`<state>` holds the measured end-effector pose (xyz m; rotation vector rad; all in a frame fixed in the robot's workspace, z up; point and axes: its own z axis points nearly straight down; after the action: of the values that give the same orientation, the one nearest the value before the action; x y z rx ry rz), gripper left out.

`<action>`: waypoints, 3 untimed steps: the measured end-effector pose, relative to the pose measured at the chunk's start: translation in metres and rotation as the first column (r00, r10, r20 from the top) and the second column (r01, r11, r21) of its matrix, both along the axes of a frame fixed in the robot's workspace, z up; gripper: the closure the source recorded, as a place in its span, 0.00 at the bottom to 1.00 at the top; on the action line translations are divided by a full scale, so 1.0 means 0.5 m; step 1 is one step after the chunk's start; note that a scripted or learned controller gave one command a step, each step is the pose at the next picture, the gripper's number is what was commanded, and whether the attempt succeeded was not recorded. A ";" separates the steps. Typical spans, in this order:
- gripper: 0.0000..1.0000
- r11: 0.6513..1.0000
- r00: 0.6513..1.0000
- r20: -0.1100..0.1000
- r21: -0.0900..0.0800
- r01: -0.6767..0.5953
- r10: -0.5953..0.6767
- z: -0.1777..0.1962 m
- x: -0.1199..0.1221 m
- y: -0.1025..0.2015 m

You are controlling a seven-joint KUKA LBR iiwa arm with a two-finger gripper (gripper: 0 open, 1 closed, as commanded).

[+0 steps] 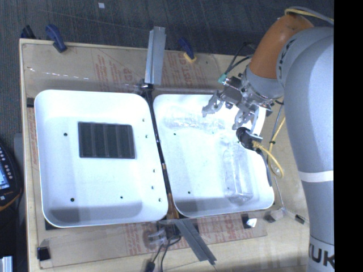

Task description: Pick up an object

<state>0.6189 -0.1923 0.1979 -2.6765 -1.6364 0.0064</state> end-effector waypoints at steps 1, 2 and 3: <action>0.00 0.960 0.960 0.001 0.001 -0.280 0.280 -0.014 -0.128 0.005; 0.00 1.000 1.000 0.006 -0.003 -0.023 0.023 0.134 -0.171 -0.026; 0.00 0.971 0.971 0.003 0.000 -0.241 0.241 0.151 -0.239 -0.013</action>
<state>0.4994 -0.1988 0.2735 -2.4598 -1.9501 0.0024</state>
